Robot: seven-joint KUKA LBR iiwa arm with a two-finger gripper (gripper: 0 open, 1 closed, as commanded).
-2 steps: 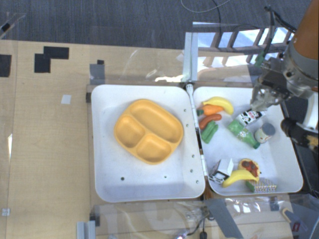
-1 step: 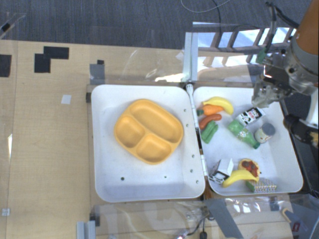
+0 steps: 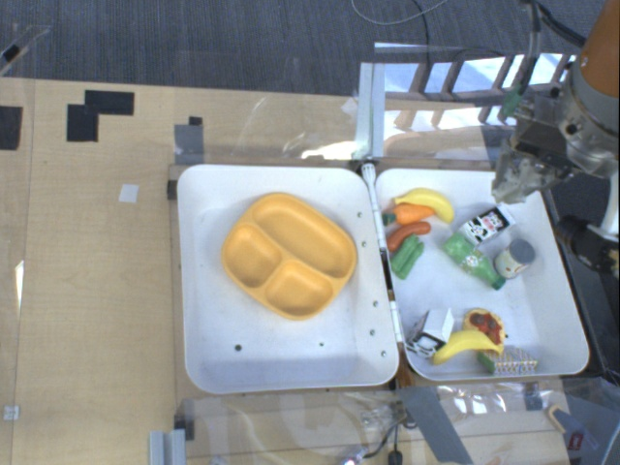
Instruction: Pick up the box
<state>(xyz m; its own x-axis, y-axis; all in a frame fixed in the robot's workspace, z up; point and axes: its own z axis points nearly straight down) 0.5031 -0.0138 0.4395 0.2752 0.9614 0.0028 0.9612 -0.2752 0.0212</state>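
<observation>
- The wooden desk (image 3: pixel 87 289) carries 2 shallow white bins side by side.
- The left bin (image 3: pixel 223 356) holds a yellow plate (image 3: pixel 289 255) with 3 compartments, lying a little above the bin's middle.
- The right bin (image 3: pixel 557 332) holds the small things. Near its upper left lie a banana (image 3: pixel 426 203), an orange carrot-like piece (image 3: pixel 409 232) and a green vegetable (image 3: pixel 407 256), close together.
- At the lower edge lie a small white and black carton (image 3: pixel 431 330), a second banana (image 3: pixel 463 347) and a red and yellow piece (image 3: pixel 486 325) touching it.
- A green packet (image 3: pixel 472 258) and a grey round piece (image 3: pixel 513 258) lie to the right of the middle.
- The box (image 3: pixel 483 227), white with black marks, lies tilted in the upper right part of the right bin, just above the green packet.
- The arm (image 3: pixel 591 105) reaches in from the upper right, bent down over the bin's far right corner.
- The hand (image 3: pixel 513 184) hangs just up and right of the box, near it; whether they touch is unclear. I cannot tell if the hand is apart or together, and nothing is visibly in it.
</observation>
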